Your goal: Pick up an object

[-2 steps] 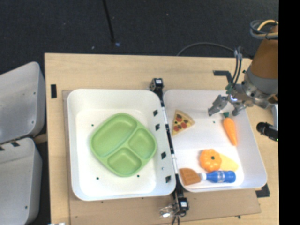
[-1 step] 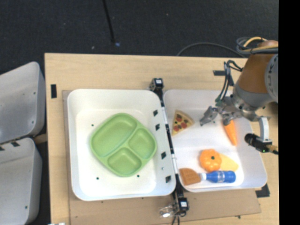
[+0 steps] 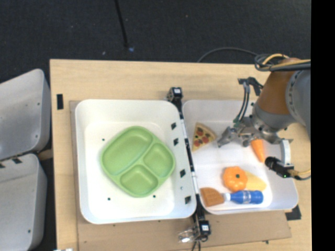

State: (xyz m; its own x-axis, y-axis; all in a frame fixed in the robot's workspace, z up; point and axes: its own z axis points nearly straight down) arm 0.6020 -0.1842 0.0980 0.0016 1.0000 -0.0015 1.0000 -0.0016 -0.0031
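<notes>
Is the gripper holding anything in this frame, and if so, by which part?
Nothing shows between the fingers. The gripper sits low in the right bin, between the pizza slice and the carrot, touching neither as far as the view shows.

A light wooden bench (image 3: pixel 63 156) carries two shallow white bins side by side, touching along a clipped middle seam: the left bin (image 3: pixel 86 197) and the right bin (image 3: pixel 280 197). Thin dark cables (image 3: pixel 225 51) trail across the bench's far edge behind the right bin
</notes>
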